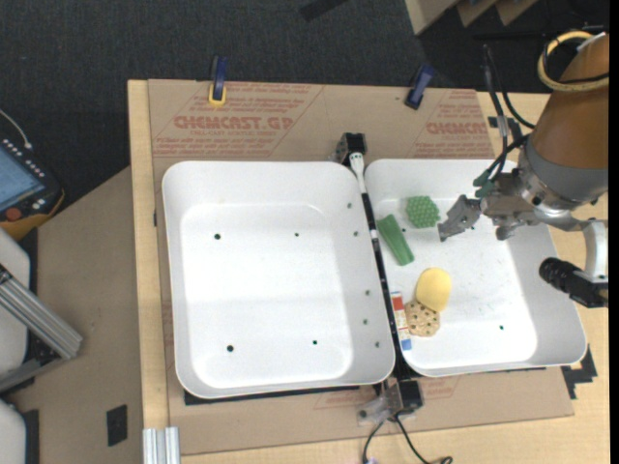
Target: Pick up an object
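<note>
The right bin (pixel 522 346) holds several small objects. A green knobbly ball (pixel 421 211) lies near its back left. A green bar (pixel 395 240) rests slantwise against the bin's left wall. A yellow lemon-shaped piece (pixel 434 286) sits nearer the front, touching a tan dotted piece (pixel 420 319). My gripper (pixel 458 219) hangs over the right bin, just right of the green ball and apart from it. I see nothing held in it. The grey arm with its orange band (pixel 571 114) reaches in from the right.
The left bin (pixel 193 288) stands beside the right one, their walls meeting along a dark seam (pixel 372 249). A small red and blue strip (pixel 400 315) lies by the tan piece. Brown cardboard (pixel 242 114) lies under both bins, held by blue clips (pixel 219 83).
</note>
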